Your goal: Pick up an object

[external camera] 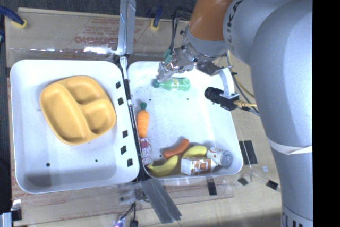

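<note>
Hovering tool over a green bottle at the right bin's far end, grip state unclear, carrot, sausage, banana, can nearer, yellow divided plate in the left bin

Yellow tray, orange carrot, green bottle, white bins.
</note>
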You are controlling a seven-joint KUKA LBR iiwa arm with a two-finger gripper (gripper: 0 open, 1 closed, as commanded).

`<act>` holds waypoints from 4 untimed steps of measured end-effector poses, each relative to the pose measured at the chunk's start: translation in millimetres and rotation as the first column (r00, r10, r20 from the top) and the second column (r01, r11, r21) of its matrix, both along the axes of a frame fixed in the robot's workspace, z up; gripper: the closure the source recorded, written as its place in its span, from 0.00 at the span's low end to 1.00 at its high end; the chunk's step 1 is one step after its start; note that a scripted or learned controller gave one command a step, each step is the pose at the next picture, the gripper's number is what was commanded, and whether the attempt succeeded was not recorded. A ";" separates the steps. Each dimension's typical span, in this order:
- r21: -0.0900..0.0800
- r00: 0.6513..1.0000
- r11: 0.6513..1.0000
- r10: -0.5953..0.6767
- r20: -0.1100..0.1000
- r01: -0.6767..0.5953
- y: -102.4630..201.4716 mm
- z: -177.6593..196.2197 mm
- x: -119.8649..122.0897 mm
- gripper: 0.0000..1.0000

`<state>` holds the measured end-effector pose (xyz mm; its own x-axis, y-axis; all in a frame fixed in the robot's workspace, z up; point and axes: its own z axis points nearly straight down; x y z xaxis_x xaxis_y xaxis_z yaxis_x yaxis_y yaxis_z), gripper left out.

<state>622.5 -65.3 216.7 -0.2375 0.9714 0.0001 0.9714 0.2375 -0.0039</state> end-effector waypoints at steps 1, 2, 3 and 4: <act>0.001 0.983 0.983 0.184 0.001 -0.184 -57.6 71.8 -31.9 1.00; -0.001 0.963 0.963 -0.269 -0.005 0.269 5.2 0.8 -70.9 1.00; -0.004 0.870 0.870 -0.494 -0.005 0.494 98.8 -11.4 -74.3 1.00; -0.002 0.843 0.843 -0.538 -0.001 0.538 68.0 40.2 -78.6 1.00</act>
<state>543.9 2.7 256.9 0.3221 0.9467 -0.0020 0.9467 -0.3221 -0.0056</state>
